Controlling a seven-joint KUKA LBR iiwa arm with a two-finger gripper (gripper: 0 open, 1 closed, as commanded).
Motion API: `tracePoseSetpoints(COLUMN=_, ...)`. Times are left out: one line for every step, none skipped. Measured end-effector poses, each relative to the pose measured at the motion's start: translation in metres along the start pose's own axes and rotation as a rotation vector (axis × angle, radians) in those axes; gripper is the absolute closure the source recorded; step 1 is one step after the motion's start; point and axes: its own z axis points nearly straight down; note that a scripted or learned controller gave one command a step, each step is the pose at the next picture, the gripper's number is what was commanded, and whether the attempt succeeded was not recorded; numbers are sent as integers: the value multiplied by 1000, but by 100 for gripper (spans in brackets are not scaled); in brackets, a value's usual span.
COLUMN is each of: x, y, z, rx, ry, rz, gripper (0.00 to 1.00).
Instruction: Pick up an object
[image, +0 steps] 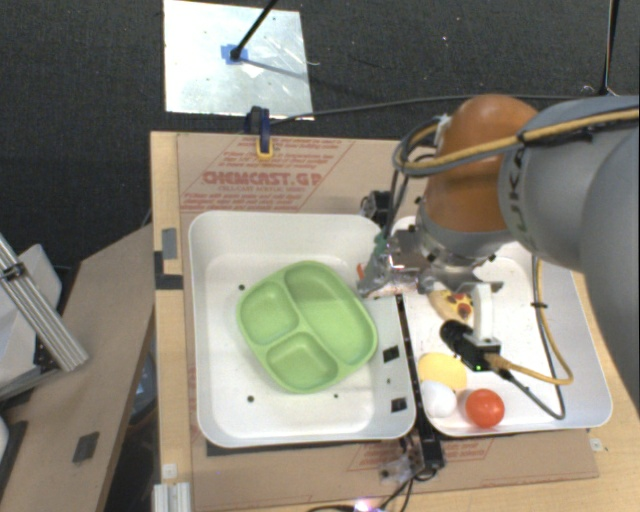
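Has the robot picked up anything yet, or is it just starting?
Nothing looks picked up yet. The green plate lies flat in the left bin, and the yellow ball, white ball and red ball sit in the right bin. The arm hangs over the edge between the bins. The grabbing and lifting are still left.

This is a robotics lab. A grey industrial arm with an orange band (480, 170) trails loose yellow cables above two shallow white plastic bins (215, 300) set on a brown printed cardboard sheet (270, 170). Dark carpet (80, 100), an aluminium extrusion rail (40, 310) and a blue clamp (260, 122) complete the test-rig look.
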Motion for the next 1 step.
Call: tracePoseSetpoints(x=42, y=-20, z=4, rx=0, ry=0, rz=-1, gripper=100)
